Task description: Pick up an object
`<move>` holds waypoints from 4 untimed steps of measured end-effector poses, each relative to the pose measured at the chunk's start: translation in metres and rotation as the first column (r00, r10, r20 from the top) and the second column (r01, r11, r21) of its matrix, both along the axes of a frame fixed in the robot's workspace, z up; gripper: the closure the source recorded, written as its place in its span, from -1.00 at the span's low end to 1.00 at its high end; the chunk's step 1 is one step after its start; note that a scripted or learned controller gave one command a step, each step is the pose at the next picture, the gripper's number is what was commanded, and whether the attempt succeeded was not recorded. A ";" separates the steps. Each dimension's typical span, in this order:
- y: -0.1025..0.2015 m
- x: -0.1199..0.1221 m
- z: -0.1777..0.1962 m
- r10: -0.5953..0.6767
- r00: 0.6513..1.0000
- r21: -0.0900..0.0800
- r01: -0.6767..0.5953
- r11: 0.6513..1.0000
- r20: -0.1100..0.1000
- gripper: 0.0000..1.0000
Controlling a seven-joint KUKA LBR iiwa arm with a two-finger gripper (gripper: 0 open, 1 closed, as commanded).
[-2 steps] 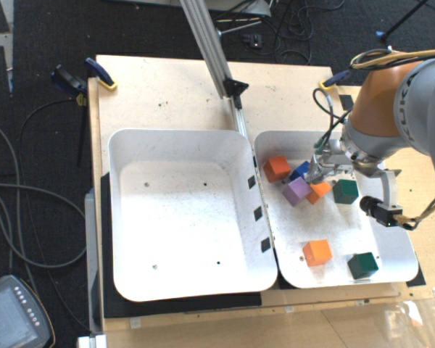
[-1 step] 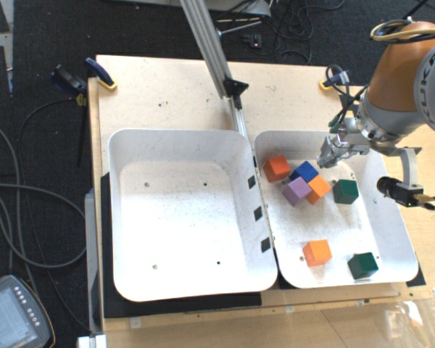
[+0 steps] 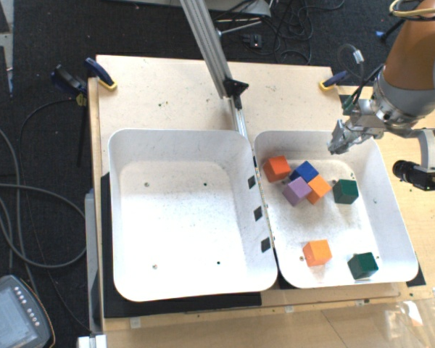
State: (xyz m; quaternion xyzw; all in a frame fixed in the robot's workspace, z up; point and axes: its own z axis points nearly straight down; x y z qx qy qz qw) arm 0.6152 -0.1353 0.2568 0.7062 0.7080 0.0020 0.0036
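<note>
My gripper (image 3: pixel 338 145) hangs over the right bin's (image 3: pixel 391 194) far rim, grip state unclear; the green cube (image 3: pixel 345 191) nearby looks light, rigid, best pinched across flat opposite faces

The right bin (image 3: pixel 391 216) holds 7 cubes (image 3: pixel 299 189): 5 clustered toward its far end, 2 near its front edge. The left bin (image 3: pixel 123 194) lies beside it, touching.
</note>
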 end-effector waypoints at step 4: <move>0.197 0.027 -0.016 0.004 1.000 0.002 -0.004 1.000 -0.005 1.00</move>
